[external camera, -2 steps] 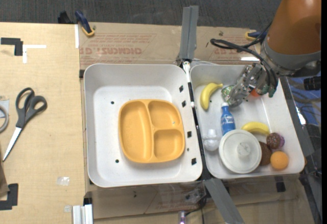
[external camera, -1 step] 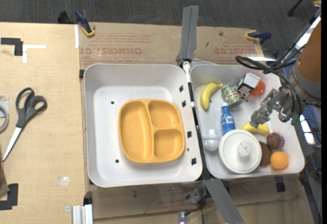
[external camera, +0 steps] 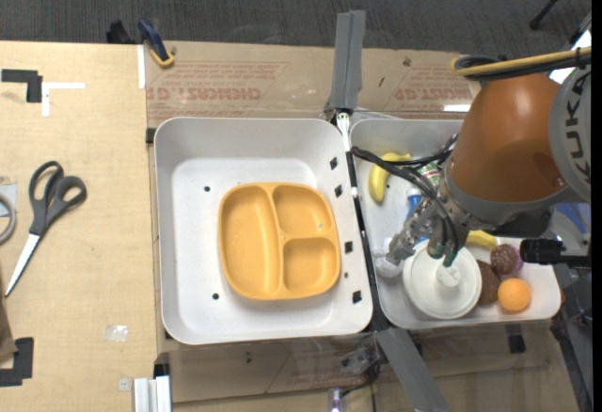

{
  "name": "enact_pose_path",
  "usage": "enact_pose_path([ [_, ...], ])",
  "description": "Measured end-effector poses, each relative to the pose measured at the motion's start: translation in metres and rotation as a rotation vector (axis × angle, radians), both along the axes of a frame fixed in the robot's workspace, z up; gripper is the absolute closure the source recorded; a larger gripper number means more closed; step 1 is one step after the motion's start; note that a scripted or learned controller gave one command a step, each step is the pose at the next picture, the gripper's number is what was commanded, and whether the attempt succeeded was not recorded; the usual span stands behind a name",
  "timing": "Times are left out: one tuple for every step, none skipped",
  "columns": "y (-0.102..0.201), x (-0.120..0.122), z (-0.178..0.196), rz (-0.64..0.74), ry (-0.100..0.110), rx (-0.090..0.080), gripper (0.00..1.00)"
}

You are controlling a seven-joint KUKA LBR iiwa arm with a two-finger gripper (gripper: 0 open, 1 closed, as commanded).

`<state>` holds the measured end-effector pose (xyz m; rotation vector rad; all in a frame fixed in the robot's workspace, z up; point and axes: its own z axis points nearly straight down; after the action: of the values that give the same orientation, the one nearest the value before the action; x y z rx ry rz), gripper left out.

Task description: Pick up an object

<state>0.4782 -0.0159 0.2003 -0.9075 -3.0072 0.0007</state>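
Holding yellow tray, left bin; right bin: banana, orange; gripper state unclear.

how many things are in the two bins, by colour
Things in view; the arm hides part of the right bin.
Yellow: 3 (divided plate in the left bin, banana, yellow piece)
White: 1 (round white object)
Orange: 1 (orange ball)
Dark red: 1 (dark red fruit)
Total: 6
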Motion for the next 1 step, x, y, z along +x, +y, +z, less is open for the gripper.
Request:
enact_pose_path([
  [-0.0036,0.0326,0.0887,-0.035,-0.003,-0.001,1.0],
])
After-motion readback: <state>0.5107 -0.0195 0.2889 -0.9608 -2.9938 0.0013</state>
